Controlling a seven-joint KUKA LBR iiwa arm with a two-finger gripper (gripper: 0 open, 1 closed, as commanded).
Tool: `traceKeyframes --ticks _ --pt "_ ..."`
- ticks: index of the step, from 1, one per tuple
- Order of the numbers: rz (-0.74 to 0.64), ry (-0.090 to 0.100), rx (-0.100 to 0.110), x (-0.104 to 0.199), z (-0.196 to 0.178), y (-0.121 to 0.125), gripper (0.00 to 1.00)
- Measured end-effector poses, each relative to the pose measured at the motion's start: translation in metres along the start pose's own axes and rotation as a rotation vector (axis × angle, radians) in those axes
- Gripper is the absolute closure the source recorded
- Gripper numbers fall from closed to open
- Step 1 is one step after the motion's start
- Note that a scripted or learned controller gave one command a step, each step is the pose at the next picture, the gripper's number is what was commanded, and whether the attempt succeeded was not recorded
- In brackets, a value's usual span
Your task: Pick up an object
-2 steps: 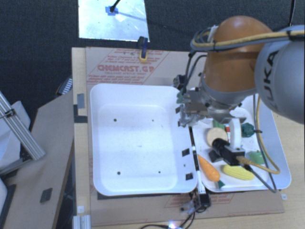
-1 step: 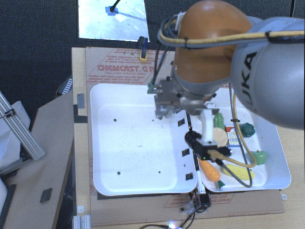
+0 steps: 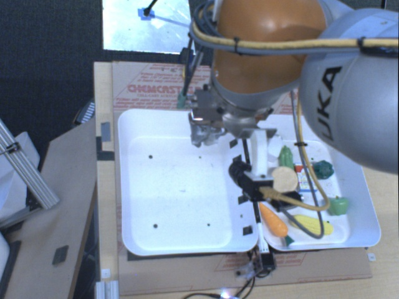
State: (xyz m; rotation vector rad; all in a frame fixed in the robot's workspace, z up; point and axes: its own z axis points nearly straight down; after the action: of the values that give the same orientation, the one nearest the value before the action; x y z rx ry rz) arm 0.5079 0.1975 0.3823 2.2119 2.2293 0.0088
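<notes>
Camera view, nearest edge first: in the right bin (image 3: 368, 229) I count one carrot (image 3: 273, 220), one corn cob (image 3: 308, 223), one round tan disc (image 3: 285, 179) and three green pieces (image 3: 337, 205), all at lower right of the frame. Left bin (image 3: 174, 185) sits beside it. My gripper (image 3: 202, 132) hangs over the far rim of the left bin, partly hidden by my wrist; I cannot tell its state.
</notes>
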Motion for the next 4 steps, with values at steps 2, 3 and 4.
traceKeyframes --ticks 2,3,4 --pt "-0.006 0.000 0.000 -0.001 -0.019 0.001 1.00" --pt "0.000 -0.005 0.012 0.036 0.082 -0.023 1.00" --pt "0.005 0.000 -0.003 0.037 0.022 0.020 1.00"
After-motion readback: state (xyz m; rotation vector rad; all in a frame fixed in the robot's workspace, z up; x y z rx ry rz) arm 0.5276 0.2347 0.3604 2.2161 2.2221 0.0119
